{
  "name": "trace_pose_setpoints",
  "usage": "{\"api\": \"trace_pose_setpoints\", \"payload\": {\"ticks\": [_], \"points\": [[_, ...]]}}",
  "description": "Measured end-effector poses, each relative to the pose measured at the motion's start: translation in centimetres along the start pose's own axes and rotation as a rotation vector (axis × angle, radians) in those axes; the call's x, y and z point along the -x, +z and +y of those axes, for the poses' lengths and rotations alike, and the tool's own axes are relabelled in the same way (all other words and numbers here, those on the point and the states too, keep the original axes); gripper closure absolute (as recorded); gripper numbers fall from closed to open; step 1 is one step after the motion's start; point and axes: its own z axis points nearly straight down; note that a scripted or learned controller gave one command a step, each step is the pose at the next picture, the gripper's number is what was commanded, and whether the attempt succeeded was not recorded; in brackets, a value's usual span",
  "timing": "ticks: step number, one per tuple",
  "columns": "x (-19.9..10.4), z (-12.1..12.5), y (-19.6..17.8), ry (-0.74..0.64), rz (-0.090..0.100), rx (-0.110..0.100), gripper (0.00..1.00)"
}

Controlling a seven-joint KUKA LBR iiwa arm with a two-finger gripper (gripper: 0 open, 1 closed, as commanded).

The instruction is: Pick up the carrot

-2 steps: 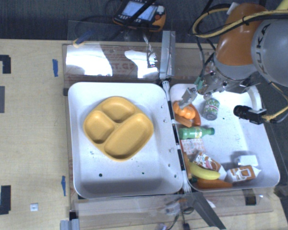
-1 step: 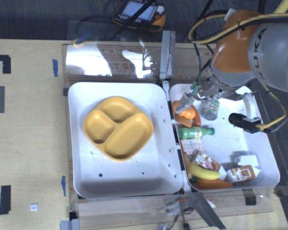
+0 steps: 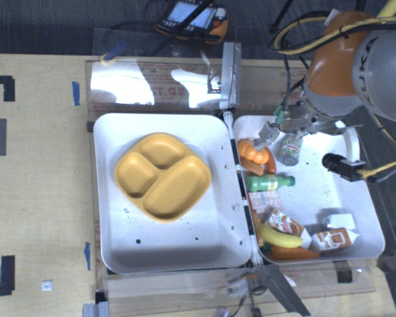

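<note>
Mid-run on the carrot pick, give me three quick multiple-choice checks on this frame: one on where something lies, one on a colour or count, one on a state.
1. Where does the carrot lie?
A. in the left bin, on the plate
B. along the right bin's near edge, beside the banana
C. on the bench outside both bins

2. How many compartments has the yellow plate?
A. three
B. one
C. five

3. How does the green bottle rest?
A. upright
B. on its side
C. hanging from the gripper

Answers: 1 B, it runs orange under the banana in the right bin. 2 A, three hollows show. 3 B, it lies lengthwise on the bin floor, while the gripper is over the far end.
</note>
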Motion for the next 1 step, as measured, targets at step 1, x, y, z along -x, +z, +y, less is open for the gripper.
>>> {"api": "trace_pose_setpoints", "payload": {"ticks": [1], "points": [[-1.31, -0.79, 0.00, 0.086, 0.003, -0.006, 0.00]]}}
